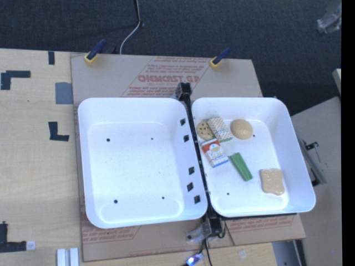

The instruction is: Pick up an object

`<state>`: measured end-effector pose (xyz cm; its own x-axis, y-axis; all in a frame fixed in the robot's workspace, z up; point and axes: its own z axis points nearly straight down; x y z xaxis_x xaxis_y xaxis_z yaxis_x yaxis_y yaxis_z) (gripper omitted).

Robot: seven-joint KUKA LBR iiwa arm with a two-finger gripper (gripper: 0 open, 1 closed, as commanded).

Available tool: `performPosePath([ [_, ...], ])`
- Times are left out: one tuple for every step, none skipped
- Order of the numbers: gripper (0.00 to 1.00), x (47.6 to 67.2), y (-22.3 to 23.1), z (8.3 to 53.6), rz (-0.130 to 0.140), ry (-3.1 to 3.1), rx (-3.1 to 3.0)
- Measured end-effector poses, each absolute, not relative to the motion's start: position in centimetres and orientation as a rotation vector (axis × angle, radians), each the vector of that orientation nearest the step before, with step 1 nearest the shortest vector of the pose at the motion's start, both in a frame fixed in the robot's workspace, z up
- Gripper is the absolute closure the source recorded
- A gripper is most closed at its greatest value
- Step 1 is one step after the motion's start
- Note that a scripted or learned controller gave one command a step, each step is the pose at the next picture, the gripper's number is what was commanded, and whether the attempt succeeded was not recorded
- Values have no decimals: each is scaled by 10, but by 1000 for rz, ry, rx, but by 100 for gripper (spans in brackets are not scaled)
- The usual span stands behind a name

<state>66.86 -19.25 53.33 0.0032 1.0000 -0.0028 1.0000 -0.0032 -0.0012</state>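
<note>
We look down from above on a light wooden tabletop [33,165] with some dark tape marks on it. A brown board [161,73] with red letters lies on it. Two small clamps hold the board at its far edge, a yellow clamp [94,50] and a blue and yellow clamp [220,56]. A thin cable [133,29] runs up past the board onto the dark floor.

Two white bins sit side by side on the board, touching in the middle. We see the left bin [89,148] and the right bin [294,148].

All the things to pick up are in the right bin. A round cookie [204,129] lies near the middle wall. A little striped box [220,128] touches it. A round tan bun [241,128] sits just beside that box. Below them lies a small red, white and blue box [215,152]. A green block [241,166] lies tilted just beside it. A tan piece of bread [272,181] lies near the bin's right front corner, apart from the rest.

In the top right corner there is a blurry grey shape [329,19]. We cannot tell what it is.
</note>
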Motion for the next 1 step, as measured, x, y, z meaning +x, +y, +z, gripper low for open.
performPosePath([
  [100,669,-226,533,-4,2218,2223],
])
